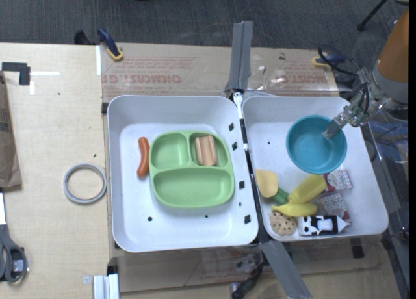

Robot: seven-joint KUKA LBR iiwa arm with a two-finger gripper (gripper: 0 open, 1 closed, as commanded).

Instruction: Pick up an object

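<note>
Right bin (364,223): gripper (333,129) over blue bowl (316,144), finger state unclear; toy foods crowded below. Left bin (123,226): green tray (192,184), hot dog (205,150), sausage (142,156).

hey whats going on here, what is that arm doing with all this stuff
A robot arm reaches in from the right, and its gripper is at the rim of a blue bowl in the right bin. Nothing is lifted yet. Near the bowl lie toy foods: a banana, a cookie and some small packets. The left bin holds a green divided tray with a hot dog in one compartment, and a sausage lies beside the tray.
</note>
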